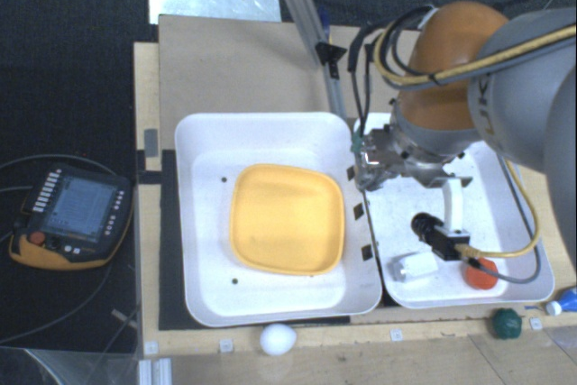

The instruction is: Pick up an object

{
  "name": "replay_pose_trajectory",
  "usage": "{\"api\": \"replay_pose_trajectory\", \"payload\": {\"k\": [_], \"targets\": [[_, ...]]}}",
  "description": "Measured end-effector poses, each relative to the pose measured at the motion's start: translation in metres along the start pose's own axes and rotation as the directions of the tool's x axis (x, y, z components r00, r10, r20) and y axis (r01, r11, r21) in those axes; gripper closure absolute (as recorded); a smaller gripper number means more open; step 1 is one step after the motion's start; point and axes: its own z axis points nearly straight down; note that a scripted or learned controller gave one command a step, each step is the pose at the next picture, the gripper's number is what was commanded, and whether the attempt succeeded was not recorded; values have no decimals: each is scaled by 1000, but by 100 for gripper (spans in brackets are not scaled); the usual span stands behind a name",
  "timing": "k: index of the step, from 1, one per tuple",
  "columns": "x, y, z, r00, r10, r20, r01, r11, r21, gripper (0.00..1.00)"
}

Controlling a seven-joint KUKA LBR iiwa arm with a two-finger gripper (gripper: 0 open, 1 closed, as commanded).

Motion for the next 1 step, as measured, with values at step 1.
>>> {"api": "replay_pose_trajectory", "payload": {"k": [1], "targets": [[42,11,11,1000,0,0,0,1000,0,100]]}}
